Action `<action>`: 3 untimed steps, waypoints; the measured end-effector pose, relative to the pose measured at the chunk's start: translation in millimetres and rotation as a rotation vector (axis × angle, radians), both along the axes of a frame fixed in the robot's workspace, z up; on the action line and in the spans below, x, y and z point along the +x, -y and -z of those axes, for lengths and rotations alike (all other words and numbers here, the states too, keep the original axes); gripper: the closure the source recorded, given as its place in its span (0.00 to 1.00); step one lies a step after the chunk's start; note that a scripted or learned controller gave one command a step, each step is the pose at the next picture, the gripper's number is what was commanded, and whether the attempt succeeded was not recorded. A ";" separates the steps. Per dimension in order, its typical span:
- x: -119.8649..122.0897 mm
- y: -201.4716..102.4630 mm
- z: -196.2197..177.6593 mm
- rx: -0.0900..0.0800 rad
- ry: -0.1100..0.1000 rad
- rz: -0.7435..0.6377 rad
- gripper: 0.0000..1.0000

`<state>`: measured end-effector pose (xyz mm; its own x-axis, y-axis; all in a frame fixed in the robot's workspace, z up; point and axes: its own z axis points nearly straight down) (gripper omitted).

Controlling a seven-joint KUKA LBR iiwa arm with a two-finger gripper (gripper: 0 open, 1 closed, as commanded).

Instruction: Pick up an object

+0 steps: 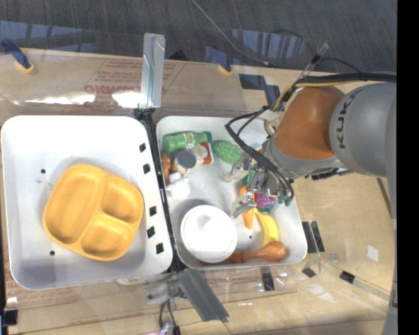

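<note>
Right bin (pixel 293 218): carrot (pixel 248 217) under hand (pixel 255 195).

A yellow three-compartment plastic tray (pixel 92 210) lies in the left white bin (pixel 28 145); the claw (pixel 255 194) hangs over the right bin's (pixel 195 125) clutter.

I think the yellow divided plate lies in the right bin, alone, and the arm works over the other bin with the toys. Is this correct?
Not quite. The camera view shows the yellow divided plate alone in the left bin, not the right one. The arm does work over the other bin, the right one, among the toys.
</note>
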<state>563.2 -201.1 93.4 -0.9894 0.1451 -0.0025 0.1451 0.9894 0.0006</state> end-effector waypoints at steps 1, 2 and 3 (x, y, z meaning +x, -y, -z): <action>0.0 0.0 0.0 0.000 0.000 0.000 0.00; 0.0 0.0 0.0 0.000 0.000 0.000 0.00; -36.6 -30.9 -1.5 -0.017 0.012 0.143 0.00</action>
